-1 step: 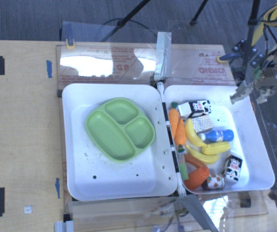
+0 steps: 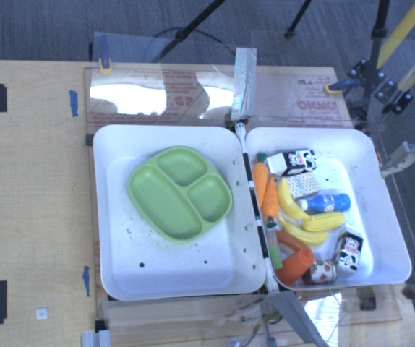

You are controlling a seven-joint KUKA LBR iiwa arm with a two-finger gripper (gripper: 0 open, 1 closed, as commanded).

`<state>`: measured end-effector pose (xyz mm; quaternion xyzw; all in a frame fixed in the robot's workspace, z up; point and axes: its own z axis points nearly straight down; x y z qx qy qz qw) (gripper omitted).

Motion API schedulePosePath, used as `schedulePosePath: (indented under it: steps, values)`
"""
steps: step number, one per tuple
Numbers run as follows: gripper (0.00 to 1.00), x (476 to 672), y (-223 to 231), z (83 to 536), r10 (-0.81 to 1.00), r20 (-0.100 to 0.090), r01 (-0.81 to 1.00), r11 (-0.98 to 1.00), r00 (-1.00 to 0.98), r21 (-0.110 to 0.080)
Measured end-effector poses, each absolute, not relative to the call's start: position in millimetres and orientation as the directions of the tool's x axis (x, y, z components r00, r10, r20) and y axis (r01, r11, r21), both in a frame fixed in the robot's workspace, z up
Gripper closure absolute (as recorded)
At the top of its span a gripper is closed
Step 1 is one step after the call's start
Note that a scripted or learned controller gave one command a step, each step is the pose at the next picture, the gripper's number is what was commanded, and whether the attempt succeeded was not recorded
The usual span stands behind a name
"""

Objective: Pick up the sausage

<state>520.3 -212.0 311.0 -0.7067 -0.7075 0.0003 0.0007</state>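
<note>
Where the right white bin (image 2: 384,215) meets its near left corner, the reddish-orange sausage (image 2: 293,260) lies flat on the bin floor. It is close to the wall that splits the two bins. A small red and white toy (image 2: 323,271) sits just beside it on the right. A little black and white carton (image 2: 350,251) stands a bit further right. Just behind the sausage lies a yellow corn cob (image 2: 322,223), and a blue bottle (image 2: 327,203) rests against the corn. A yellow banana (image 2: 288,201) curves next to them. Two orange carrots (image 2: 267,188) lie along the middle wall, further back. Another black and white carton (image 2: 299,161) sits near the far end of the bin. The left white bin (image 2: 121,259) holds a green plate (image 2: 181,192) with three parts. Both bins sit on the wooden desk (image 2: 27,194).
</note>
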Motion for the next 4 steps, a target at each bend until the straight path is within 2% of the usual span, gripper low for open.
schedulePosePath:
  steps: [1, 2, 3, 4]
  values:
    - [0.0, 479.6, -223.8, 268.4, 0.964, 0.001, 0.964, 0.267, -0.267, -0.001]
    - [0.0, 480.5, -223.9, 292.2, 0.87, -0.005, 0.87, 0.493, -0.493, 0.003]
    - [0.0, 491.4, -223.8, 211.8, 0.907, -0.001, 0.907, 0.421, -0.421, 0.001]
    - [0.0, 480.4, -223.8, 229.2, 0.708, -0.003, 0.708, 0.707, -0.707, 0.002]
